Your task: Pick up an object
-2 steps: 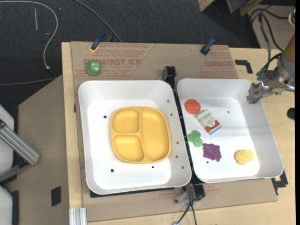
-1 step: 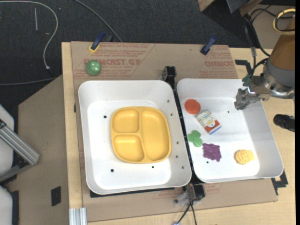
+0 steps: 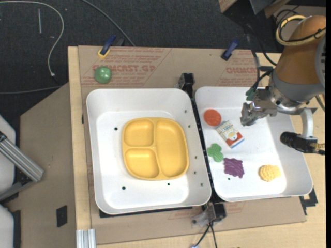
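Fingers (image 3: 247,119) on my gripper (image 3: 249,117), spread I can't tell, hover beside the small white-and-red carton (image 3: 229,134); I'd lower next.

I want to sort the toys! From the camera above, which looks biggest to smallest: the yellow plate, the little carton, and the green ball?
1. Yellow plate, by far the largest.
2. Little carton.
3. Green ball.
The carton and ball look close in size, so that order is unsure.
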`<state>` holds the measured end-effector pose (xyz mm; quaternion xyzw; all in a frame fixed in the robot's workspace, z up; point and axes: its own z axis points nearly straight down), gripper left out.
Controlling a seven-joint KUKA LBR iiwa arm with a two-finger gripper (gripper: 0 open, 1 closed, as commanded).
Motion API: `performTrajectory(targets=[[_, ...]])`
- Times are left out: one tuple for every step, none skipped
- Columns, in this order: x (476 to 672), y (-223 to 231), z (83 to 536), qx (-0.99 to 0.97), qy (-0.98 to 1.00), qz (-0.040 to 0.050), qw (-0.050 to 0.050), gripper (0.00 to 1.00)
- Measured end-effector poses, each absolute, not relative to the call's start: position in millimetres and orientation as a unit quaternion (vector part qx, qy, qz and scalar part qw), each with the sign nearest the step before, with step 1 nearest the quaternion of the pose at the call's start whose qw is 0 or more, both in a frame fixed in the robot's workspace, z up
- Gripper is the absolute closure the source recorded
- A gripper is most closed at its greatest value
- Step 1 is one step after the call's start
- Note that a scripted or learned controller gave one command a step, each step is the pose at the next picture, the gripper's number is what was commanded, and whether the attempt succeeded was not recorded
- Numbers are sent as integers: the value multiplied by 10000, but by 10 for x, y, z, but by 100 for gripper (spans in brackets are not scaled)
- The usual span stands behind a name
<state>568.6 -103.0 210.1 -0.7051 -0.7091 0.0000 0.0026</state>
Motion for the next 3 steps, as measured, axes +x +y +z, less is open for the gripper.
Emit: performTrajectory(targets=[[5672,-545,2070,-7051,-7091,-3,22,100],[5476,-17,2111,-7053,-7089,4,26,100],[5483,453,2229,-7049,-7093,-15,4,100]])
